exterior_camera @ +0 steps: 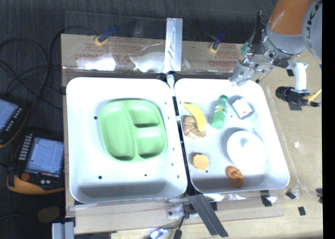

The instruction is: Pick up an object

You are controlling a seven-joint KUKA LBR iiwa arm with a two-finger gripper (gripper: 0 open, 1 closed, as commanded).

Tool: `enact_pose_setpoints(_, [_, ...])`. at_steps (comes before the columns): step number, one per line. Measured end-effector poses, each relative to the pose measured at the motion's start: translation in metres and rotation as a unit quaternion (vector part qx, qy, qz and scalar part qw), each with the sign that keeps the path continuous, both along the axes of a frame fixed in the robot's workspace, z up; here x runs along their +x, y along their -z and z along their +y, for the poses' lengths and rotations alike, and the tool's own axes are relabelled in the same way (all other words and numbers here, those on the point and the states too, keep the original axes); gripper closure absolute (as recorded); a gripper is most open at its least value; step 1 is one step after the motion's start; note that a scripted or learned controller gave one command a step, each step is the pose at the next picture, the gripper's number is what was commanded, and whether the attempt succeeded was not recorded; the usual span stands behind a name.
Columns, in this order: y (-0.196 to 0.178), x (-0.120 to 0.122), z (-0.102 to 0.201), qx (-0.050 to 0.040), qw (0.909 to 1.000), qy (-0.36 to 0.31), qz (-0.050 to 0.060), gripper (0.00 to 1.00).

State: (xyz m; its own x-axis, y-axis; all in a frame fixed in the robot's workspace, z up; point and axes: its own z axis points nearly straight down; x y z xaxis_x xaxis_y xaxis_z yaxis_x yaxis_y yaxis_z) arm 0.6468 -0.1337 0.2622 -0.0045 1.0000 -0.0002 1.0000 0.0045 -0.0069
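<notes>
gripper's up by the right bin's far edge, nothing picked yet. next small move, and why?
Probably bring the gripper forward and down over the small white block, the nearest item. The gripper sits above the right bin at its far rim with nothing visible between its fingers, while the block lies just inside that corner, apart from the green bottle beside it.

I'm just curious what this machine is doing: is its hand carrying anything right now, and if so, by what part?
Nothing is held. The hand sits above the far right corner of the right bin, with nothing between its fingers. The nearest item, a small white box, lies apart in the bin.
</notes>
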Motion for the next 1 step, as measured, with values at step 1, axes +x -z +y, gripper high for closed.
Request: enact_pose_setpoints(1, [0.0834, 0.0213, 0.0657, -0.0006, 0.9993, 0.036, 0.001, 0.00])
